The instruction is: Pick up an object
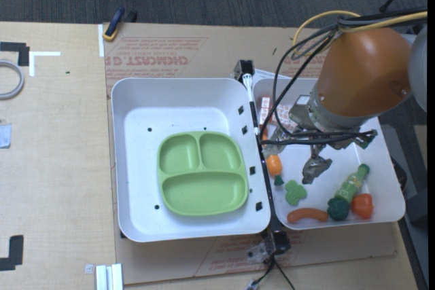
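Gripper (316, 170) is poised low in the right bin (387, 146), jaws apparently parted, nothing seen between them. Green bottle (352, 183), orange piece (274, 164) and other toys lie on the bin floor. Pick judged not yet done.

Pale green is being shown by the divided plate (202, 173), set against the white of the left bin (136, 112). White is likewise being shown by the right bin (387, 153). Orange is being displayed by the small carrot (273, 164), the sausage-shaped piece (307, 215) and the rounded piece (363, 206). Green is being displayed by the broccoli (295, 193) and the bottle (351, 184). The surface (54, 173) is being seen in pale tan, and the arm's band (363, 71) in orange.
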Robot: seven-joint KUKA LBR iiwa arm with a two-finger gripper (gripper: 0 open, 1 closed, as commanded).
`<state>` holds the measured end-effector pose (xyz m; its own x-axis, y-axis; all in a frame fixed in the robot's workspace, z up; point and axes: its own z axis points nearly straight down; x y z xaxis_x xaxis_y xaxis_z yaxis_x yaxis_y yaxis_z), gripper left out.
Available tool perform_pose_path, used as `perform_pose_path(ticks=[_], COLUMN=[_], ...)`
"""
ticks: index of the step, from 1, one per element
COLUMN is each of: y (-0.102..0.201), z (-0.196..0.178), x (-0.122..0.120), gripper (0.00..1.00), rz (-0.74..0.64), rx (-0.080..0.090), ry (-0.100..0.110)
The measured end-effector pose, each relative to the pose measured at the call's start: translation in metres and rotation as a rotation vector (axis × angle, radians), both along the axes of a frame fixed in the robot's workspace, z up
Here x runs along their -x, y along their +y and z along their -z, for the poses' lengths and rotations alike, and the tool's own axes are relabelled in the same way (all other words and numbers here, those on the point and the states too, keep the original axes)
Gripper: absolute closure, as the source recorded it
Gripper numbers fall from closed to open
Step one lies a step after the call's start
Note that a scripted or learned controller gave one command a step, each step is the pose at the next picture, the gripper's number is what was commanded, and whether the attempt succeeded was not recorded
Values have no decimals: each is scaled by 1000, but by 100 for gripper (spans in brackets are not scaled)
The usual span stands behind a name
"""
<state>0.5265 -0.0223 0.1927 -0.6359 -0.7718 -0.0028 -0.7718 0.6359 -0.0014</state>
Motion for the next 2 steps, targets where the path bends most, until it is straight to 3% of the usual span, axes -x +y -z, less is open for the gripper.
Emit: perform_pose_path(ticks=[1,2], y=[10,-2], z=[0,0], x=[33,48], gripper=[0,0], rz=[-270,-575], rx=[1,1], ry=[0,0])
